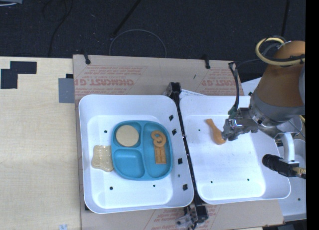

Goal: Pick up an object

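Observation:
A small orange-tan spoon-shaped piece [215,131] lies in the right bin [234,184], near its upper middle. My gripper [231,131] is low in that bin, just to the right of the piece's lower end and close against it. In the left bin [94,189] a blue divided tray [134,167] holds a tan round disc [126,135] and an orange key-shaped toy [159,147]. A pale yellow piece [102,158] lies beside the tray's left edge.
A black divider bar [182,149] runs between the two bins. The arm's grey body and orange band [284,82] hang over the right bin's right side. A black handle-like part [279,164] sticks out at the right rim.

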Controlling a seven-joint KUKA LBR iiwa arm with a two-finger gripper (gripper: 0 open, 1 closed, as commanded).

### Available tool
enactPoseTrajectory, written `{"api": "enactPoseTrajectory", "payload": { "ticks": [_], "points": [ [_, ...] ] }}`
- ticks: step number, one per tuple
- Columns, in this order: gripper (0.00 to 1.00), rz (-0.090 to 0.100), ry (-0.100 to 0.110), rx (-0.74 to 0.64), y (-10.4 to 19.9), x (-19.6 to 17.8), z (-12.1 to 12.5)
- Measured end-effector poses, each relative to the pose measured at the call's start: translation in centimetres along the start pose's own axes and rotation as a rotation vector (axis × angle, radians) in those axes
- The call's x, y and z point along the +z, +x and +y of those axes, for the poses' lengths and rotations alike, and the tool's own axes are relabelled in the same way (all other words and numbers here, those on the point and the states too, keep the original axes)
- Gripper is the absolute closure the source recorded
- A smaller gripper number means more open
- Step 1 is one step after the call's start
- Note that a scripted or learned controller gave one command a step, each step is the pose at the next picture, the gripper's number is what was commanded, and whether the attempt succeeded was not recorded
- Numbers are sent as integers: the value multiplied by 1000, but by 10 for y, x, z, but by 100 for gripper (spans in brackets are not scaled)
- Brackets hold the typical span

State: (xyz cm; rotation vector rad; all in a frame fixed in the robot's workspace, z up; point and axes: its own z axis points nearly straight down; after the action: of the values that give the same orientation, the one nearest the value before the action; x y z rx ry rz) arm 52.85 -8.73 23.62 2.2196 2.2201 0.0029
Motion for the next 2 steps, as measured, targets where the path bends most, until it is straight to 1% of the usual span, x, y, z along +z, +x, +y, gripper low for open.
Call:
{"api": "enactPoseTrajectory", "payload": {
  "ticks": [1, 2],
  "points": [
    [100, 0, 0, -1, 6, -51, -6],
    [100, 1, 6, -3, 54, -29, 20]
  ]
}}
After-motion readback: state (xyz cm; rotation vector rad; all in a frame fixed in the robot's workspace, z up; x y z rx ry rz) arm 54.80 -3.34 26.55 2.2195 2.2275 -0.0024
